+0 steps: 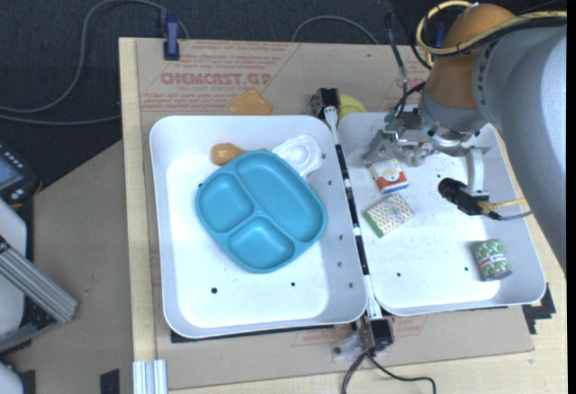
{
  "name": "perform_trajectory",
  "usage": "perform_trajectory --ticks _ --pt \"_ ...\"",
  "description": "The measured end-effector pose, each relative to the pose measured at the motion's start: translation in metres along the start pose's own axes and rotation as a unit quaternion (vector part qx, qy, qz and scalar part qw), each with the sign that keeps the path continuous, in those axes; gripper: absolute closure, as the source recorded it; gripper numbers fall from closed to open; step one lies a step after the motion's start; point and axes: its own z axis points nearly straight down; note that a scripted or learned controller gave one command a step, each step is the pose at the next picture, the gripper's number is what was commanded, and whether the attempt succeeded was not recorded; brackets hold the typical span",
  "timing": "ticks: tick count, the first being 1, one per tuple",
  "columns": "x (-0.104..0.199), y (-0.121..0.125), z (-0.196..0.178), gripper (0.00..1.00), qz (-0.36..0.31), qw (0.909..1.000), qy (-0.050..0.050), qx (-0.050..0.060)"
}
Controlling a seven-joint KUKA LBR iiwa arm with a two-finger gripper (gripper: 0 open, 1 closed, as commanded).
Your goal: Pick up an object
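Observation:
My gripper (397, 149) hangs low over the far left part of the right bin (450, 289), open, with nothing between its fingers. A small red and white box (390, 177) lies just in front of it, close to the fingertips. A green speckled packet (389, 215) rests nearer the front. A small green patterned can (491, 259) lies by the bin's right wall. In the left bin (184, 293) sit a blue divided plate (261, 210), an orange piece (226, 152) and a white piece (298, 152).
Behind the bins, an orange lump (249, 102) and a yellow object (349, 104) lie on the cardboard. The ridge between the two bins (351, 212) runs just left of the gripper. The grey arm covers the right bin's far right corner.

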Motion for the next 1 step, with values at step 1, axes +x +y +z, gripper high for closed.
perform_trajectory --ticks 1 --pt "0.0002 -0.0004 -0.0107 1.00 0.000 1.0000 0.000 0.000"
